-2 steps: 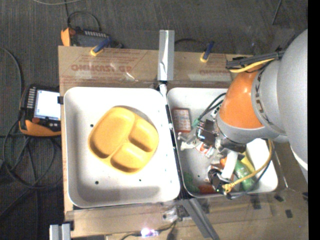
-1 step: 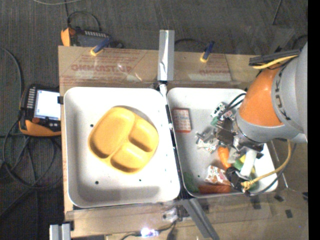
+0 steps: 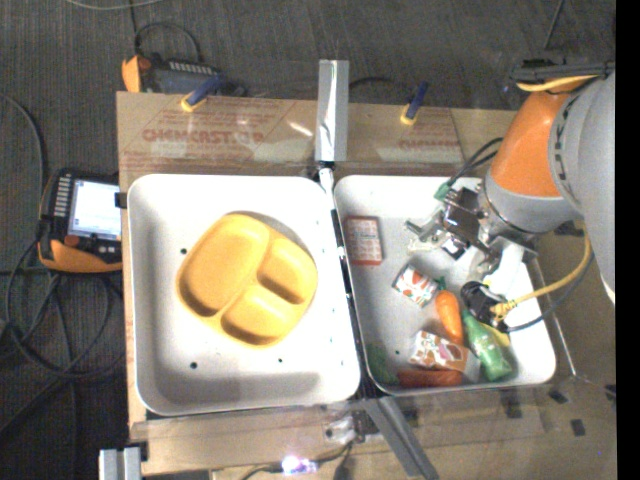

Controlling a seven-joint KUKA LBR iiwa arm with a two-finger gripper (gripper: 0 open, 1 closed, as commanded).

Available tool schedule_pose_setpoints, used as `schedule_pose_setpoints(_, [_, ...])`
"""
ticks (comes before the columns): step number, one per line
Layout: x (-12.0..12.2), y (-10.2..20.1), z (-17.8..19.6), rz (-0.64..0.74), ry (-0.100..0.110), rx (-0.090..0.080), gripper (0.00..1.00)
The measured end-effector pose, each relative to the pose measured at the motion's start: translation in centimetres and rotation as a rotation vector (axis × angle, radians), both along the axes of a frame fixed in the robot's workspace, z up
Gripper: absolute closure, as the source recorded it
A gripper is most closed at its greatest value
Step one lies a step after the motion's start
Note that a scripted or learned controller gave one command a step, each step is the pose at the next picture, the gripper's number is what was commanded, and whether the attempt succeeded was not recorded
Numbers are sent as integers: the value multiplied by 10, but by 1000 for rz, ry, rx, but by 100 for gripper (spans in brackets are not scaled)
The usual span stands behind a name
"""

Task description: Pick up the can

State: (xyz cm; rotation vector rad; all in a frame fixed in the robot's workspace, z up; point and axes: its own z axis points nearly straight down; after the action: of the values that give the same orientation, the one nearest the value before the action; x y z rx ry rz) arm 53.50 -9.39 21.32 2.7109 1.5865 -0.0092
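Can, a small white thing with a red label as far as can be made out, lies on its side in the right bin, near the middle of the bin floor. It is free of the pincer, which hangs above the bin's upper half, up and to the right of the can and apart from it. Whether the pincer is released or clenched cannot be told, as its metal parts blur together; nothing shows in its grip.

A carrot lies just beside the can, below and to its right. Past the carrot a green bottle rests against the bin's lower right wall. A printed packet sits below the carrot, with a red pepper along the front wall under it. A flat red-and-white card lies at the bin's left wall, well apart from the can.

The left bin holds a yellow tray with three compartments, set at a slant. Both bins stand on the worktop.
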Motion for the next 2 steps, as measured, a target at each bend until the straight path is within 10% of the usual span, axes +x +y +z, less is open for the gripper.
schedule_pose_setpoints(1, [-12, -6, -123, 22, -7, 4, 0])
schedule_pose_setpoints(2, [-13, -7, -115, 22, -5, 2, 100])
